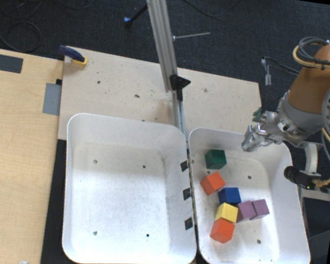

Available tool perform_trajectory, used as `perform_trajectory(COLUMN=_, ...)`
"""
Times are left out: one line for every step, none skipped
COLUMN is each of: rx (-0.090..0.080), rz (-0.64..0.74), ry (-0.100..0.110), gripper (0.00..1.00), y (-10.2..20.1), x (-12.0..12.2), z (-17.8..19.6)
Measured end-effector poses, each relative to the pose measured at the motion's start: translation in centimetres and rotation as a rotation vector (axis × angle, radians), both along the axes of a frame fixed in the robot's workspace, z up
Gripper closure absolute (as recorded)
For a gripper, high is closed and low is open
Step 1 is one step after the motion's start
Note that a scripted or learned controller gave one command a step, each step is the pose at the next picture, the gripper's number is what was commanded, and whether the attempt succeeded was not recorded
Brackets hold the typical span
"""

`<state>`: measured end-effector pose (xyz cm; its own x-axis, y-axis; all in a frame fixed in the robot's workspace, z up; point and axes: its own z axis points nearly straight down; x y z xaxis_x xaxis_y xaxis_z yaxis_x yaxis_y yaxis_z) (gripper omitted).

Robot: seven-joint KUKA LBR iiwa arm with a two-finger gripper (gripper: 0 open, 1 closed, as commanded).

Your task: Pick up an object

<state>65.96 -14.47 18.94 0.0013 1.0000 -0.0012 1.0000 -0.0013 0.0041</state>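
white bins: i see two shallow bins side by side on the bench, left bin [89, 141] and right bin [284, 240].
arm: my grey arm with its orange band [316, 78] comes in from the right.
gripper: the gripper [254, 139] hangs at the far rim of the right bin, apart from the blocks.
jaws: i cannot tell from this slant how they stand; nothing shows between them.
green block [215, 158]: in the right bin, nearest the gripper, alone.
orange block [212, 183]: just below the green one, touching the blue block [230, 196].
yellow block [227, 212]: under the blue, against the red-orange block [222, 230].
purple blocks [253, 209]: two, joined, just right of the blue and yellow.
pole: a grey metal pole [164, 38] slants over the divide between the bins.
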Motion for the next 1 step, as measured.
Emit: perform_trajectory(rx=0.000, rz=0.003, ry=0.000, gripper=1.00, y=-0.18, x=0.07, z=4.34)
